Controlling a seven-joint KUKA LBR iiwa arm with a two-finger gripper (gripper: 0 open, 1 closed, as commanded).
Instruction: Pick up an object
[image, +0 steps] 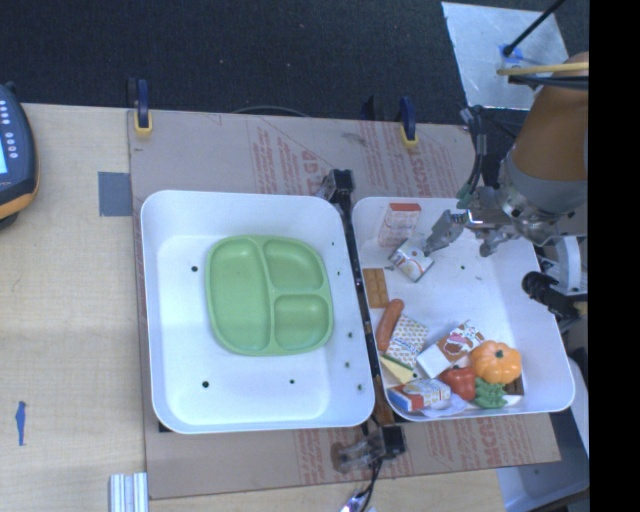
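- Lay tilted in the back half of the right bin (505, 300), near the middle of its floor: a small white packet (410, 262), touching nothing but the floor
- Stood just behind it, close to the bin's back wall: a little carton (401, 221) with a red top
- Hung over the same back part of that bin, just to the view's right of the packet: the gripper (465, 238), fingers spread apart, nothing seen between them, the nearer fingertip close beside the packet but apart from it
- Rose behind it toward the view's right: the grey wrist with the orange band (550, 125) above
- Rested along the bin's left wall: a brown cracker (375, 288) and, just in front of it, a red-orange sausage (388, 323) lying at a slant
- Sat heaped in the front corner of the bin: an orange pumpkin (497, 362), a red pepper (461, 382) beside it, a white box with a red picture (455, 347), a patterned packet (406, 342) and a yellow wedge (396, 370), all touching or overlapping
- Held in the left bin (150, 300): a green divided plate (268, 295), lying flat near the middle
- Lay beneath both bins: a brown cardboard sheet (250, 150), pinned at the back edge by two blue clamps (143, 105)
- Showed at the far left edge of the bench: a dark handheld device (15, 150) with an orange rim
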